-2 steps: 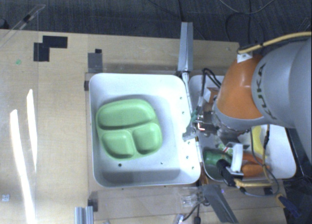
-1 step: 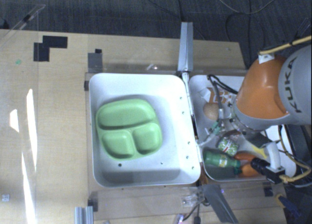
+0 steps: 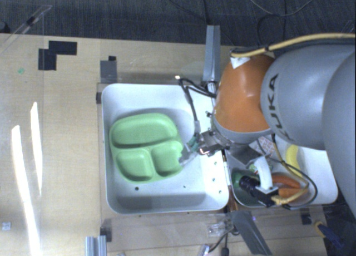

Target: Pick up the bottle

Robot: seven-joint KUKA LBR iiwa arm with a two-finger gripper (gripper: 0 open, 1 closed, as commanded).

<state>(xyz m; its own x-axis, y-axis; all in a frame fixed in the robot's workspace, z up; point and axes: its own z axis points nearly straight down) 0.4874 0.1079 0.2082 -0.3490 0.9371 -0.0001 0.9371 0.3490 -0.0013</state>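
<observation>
Crowding the green tray (image 3: pixel 146 146) rim (right side), arm (image 3: pixel 267 99) overhead.

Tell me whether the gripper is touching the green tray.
Cannot tell. In the camera view the gripper sits right at the green tray's right edge in the left bin, but the slanted angle shows neither contact nor gap plainly.

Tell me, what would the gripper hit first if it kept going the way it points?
Probably the green tray: the gripper points left, right at its near edge. Height is hard to judge from above.
</observation>
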